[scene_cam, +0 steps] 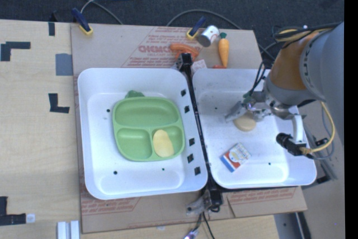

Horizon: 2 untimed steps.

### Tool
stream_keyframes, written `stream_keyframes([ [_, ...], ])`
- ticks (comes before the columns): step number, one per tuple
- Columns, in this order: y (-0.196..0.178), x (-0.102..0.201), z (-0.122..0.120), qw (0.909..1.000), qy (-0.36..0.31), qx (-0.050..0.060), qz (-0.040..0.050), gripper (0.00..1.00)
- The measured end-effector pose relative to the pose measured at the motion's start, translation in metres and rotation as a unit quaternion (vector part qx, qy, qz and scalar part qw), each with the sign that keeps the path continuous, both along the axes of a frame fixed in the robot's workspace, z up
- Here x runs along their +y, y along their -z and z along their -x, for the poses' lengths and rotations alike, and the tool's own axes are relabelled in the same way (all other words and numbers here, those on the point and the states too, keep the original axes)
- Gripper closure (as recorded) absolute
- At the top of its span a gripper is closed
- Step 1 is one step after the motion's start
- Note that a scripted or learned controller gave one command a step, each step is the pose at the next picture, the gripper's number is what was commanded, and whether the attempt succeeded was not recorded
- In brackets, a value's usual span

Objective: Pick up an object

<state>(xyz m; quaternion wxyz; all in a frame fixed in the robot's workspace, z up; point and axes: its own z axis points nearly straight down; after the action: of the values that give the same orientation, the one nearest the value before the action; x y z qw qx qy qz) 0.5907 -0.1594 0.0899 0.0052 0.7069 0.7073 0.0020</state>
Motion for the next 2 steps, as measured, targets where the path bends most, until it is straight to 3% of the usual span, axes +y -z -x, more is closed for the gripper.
stream_keyframes([
  [1, -0.012, 0.0, -0.002, 1.0, 0.0, -0.003, 0.0002, 1.0],
  [2, -0.115, 0.017, 0.042, 1.0, 0.0, 0.004, -0.0018, 1.0],
])
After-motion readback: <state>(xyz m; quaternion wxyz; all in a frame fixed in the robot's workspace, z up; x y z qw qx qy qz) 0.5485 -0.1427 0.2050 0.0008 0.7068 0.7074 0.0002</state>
